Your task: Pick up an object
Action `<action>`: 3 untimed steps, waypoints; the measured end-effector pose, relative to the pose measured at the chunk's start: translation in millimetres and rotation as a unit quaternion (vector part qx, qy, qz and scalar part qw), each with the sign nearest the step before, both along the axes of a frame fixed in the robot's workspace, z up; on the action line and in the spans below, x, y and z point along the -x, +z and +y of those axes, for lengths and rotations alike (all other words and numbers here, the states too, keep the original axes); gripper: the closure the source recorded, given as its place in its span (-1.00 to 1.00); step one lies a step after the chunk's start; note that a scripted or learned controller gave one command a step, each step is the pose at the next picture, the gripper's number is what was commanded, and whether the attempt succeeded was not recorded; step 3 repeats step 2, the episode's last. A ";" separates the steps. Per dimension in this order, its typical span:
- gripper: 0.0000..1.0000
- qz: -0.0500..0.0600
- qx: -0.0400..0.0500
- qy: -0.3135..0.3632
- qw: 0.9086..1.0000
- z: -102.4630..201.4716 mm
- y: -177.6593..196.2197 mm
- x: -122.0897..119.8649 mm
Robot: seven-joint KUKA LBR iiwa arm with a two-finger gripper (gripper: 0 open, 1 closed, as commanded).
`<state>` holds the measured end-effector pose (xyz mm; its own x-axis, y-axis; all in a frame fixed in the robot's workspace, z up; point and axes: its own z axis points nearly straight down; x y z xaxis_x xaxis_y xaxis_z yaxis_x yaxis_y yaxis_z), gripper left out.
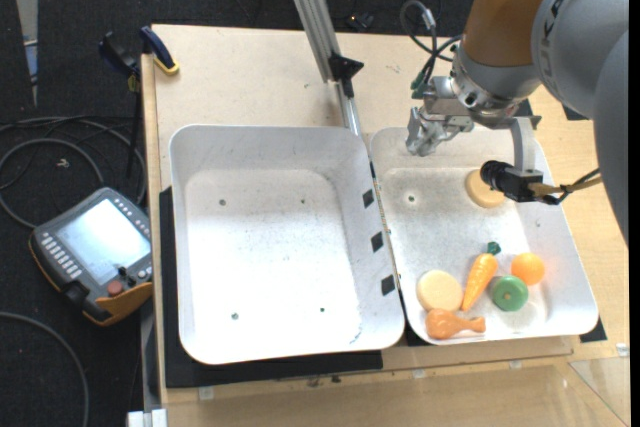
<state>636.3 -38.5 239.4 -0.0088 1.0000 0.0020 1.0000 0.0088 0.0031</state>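
**Six toy foods in the right bin, gripper up at the far end**

Six small plastic items lie in the shallow white right-hand bin (560,245). Five cluster at its near end: a pale round disc (439,291), a slim orange carrot with a green tip (480,277), a round orange fruit (527,268), a green round piece (509,292) and an orange drumstick-shaped piece (452,323). The disc, carrot and drumstick sit touching or just beside one another. The sixth, a tan round biscuit-like piece (486,189), lies alone near the far right wall, partly behind a black fitting on the arm's cable.

The two-finger gripper (427,137) hangs over the bin's far left corner, well apart from the cluster and nearer the tan piece. Nothing shows between its fingers; whether they stand parted or closed cannot be told at this angle. The shallow white left-hand bin (262,235) holds nothing to go for.

Judgement on the step: the arm is in the approach, no target yet committed.

- Best pick is probably the orange fruit, which stands a little free at the edge of the cluster.
- Carrot would need the fingers set across its narrow width, not along it.
- Descend plumb over the centre; a glancing touch will likely roll round pieces away.
- Keep off the bin wall on the way down.
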 end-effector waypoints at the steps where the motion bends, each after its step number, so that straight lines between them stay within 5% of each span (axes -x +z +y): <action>1: 1.00 0.002 0.000 0.000 1.000 58.5 -10.8 -4.9; 2: 1.00 0.001 0.000 -0.001 1.000 103.4 -8.6 -2.6; 3: 1.00 0.001 0.000 -0.001 1.000 103.4 -8.6 -2.6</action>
